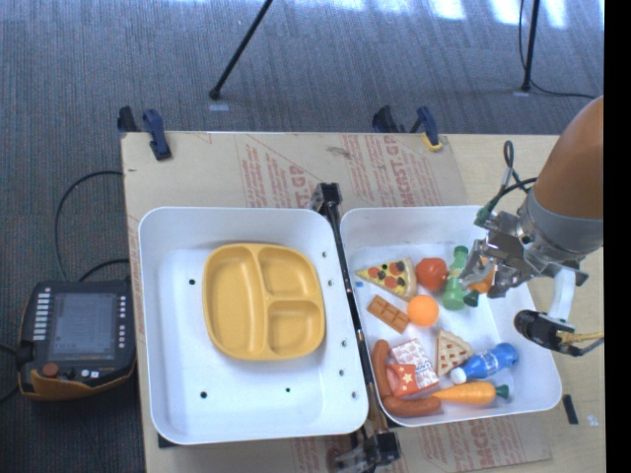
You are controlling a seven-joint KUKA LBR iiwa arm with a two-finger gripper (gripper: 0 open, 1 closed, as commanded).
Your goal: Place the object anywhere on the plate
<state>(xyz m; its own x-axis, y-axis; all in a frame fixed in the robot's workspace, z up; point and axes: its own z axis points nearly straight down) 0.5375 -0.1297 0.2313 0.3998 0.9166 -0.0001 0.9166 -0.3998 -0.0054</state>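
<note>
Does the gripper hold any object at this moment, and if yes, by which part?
It cannot be told. The gripper is low in the right bin, right next to a green toy, but no object is clearly seen between its fingers.

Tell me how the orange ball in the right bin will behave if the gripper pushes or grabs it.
The orange ball looks round and smooth, so a push would probably roll it. The chocolate bar and tomato lie close by, so it may bump them. Being toy-like, it is likely light and may slip from the gripper if pinched off-centre.

grey carpet [296, 57], sunlit patches, tripod legs [245, 37]
</note>
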